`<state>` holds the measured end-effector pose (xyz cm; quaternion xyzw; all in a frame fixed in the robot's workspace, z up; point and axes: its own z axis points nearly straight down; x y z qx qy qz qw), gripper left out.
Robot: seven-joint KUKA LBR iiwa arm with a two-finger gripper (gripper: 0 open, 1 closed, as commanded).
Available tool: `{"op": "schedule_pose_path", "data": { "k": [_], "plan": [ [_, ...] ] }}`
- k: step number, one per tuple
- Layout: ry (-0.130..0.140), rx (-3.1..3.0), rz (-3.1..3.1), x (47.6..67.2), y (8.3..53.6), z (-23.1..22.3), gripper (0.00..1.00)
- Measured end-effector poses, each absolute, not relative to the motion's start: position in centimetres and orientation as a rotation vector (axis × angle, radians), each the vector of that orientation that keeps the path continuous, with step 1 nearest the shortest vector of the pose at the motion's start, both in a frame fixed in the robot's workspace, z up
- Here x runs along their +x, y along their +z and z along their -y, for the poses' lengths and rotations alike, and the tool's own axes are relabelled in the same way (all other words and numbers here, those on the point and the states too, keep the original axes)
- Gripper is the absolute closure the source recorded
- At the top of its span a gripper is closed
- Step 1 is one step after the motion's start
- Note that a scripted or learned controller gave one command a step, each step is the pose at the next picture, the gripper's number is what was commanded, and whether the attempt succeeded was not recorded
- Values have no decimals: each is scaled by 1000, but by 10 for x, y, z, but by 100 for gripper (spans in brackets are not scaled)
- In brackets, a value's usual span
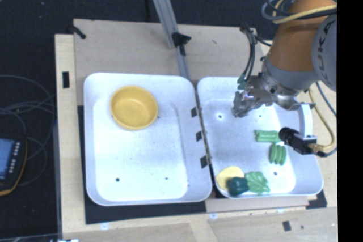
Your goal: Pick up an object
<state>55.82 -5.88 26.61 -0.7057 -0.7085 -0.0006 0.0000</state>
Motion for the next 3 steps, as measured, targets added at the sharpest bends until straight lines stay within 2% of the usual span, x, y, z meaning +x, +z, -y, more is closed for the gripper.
{"op": "schedule_pose_path", "data": {
  "k": [3],
  "plan": [
    [0,-2220,2224,644,250,-57,100]
  ]
}}
